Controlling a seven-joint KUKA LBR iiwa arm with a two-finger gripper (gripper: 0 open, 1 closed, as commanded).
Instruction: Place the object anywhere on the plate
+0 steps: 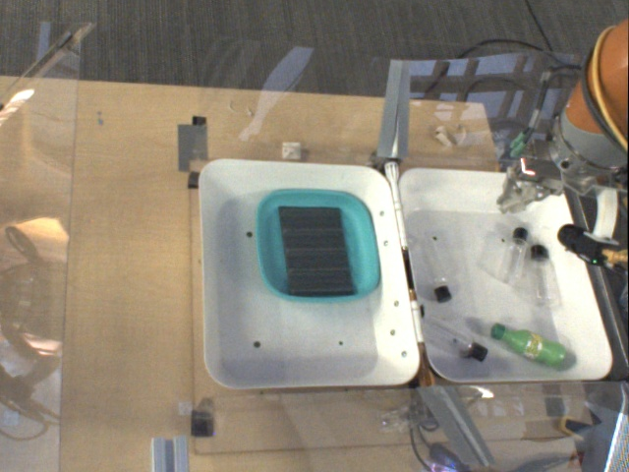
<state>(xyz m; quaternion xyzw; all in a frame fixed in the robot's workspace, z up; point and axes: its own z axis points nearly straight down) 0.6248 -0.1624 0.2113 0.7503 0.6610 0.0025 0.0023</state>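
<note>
A green plastic bottle (pixel 530 345) with a yellow label lies in the right white bin (pixel 421 264), well right of the teal rectangular plate (pixel 366 249). The claw (pixel 521 187) hangs over that bin's far edge; its opening cannot be told. Pale wooden surface (pixel 118 293), dark carpet (pixel 246 18) beyond.

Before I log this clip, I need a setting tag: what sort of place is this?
Probably a robotics lab test bench, not a home or shop. Two shallow white plastic bins sit side by side on a wooden bench, a grey robot arm with an orange band reaches in, and cables trail across grey carpet.
</note>
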